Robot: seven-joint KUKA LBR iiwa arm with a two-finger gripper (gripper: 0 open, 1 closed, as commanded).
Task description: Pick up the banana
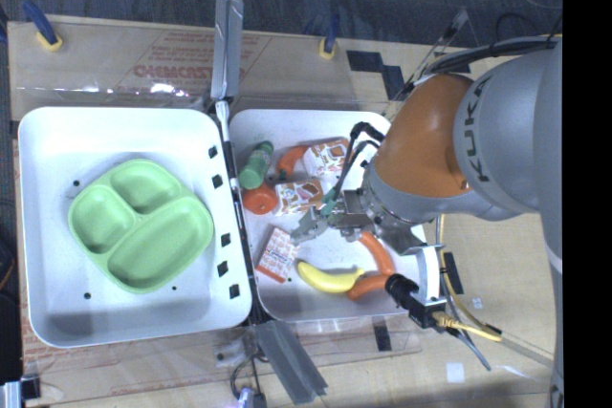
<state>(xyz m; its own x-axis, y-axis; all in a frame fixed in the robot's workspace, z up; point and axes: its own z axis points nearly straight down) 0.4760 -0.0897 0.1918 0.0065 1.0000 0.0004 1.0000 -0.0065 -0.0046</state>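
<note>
That big orange-banded arm point(449, 148) hangs over the right bin point(251, 287), gripper point(320, 220) looks spread and empty, so it should drop nearer onto the banana point(328, 277) without bumping the carrot point(378, 265).

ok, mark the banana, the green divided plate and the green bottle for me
banana point(327, 278): camera view, middle of its yellow body, right bin.
green divided plate point(142, 224): camera view, ridge between its compartments, left bin.
green bottle point(255, 164): camera view, middle of its body, right bin by the divider.
</note>
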